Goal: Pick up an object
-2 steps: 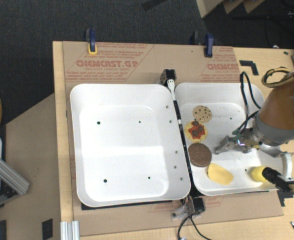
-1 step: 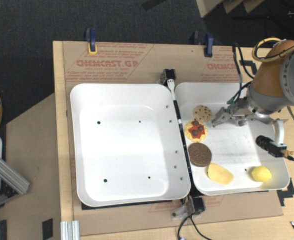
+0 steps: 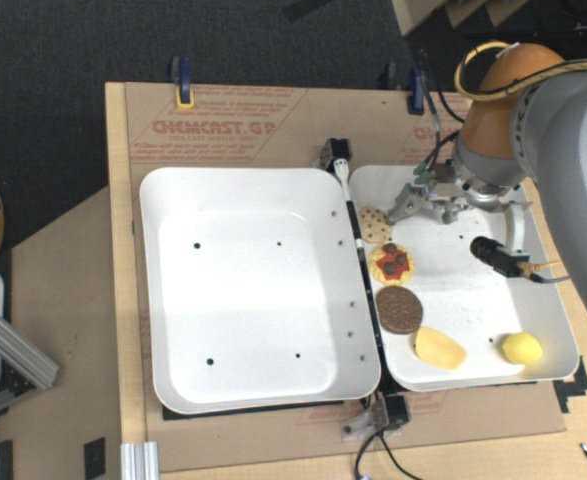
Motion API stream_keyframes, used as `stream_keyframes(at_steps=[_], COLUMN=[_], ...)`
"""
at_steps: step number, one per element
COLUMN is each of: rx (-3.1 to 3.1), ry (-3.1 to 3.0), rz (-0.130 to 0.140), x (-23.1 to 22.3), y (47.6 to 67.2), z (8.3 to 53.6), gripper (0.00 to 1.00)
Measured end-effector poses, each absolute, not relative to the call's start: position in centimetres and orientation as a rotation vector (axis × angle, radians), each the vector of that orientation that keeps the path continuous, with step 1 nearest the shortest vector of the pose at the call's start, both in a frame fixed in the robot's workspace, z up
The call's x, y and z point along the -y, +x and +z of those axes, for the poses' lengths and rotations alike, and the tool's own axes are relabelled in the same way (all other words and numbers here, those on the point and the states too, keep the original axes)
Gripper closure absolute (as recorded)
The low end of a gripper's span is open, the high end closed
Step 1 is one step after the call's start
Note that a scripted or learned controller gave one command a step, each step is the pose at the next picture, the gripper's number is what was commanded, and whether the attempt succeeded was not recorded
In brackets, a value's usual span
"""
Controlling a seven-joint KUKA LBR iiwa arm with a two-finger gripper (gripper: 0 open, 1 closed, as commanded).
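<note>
My gripper [image 3: 428, 206] hangs over the far end of the right bin [image 3: 548, 313], below the orange band of the arm. Its grey fingers [image 3: 405, 206] are spread open and nothing sits between them. A tan speckled cracker [image 3: 374, 225] lies just left of the gripper, by the bin's left wall. Nearer the camera along that wall are a red-and-yellow pizza piece [image 3: 391, 263] and a round brown cookie [image 3: 400, 309]. A yellow wedge [image 3: 439, 348] and a small yellow lemon [image 3: 521, 348] rest at the near end.
The left bin [image 3: 173, 268] adjoins the right one, wall to wall. Both stand on a cardboard sheet [image 3: 223, 118] held by blue clamps [image 3: 183, 76] at the back. A black part with a cable [image 3: 495, 254] hangs from the arm over the right bin.
</note>
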State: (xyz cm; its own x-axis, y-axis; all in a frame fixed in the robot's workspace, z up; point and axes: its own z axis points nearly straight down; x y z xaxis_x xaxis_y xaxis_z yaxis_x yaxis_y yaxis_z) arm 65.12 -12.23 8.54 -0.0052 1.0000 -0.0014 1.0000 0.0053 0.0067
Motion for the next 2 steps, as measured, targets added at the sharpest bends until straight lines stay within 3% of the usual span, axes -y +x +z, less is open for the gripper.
stream_keyframes(at_steps=[1,2], rx=[-2.224,-2.212], ry=[2.224,2.223], rz=[-0.001,0.0], x=[9.3,16.5], y=[60.7,59.4], z=[8.5,11.6], gripper=[0.0,0.0])
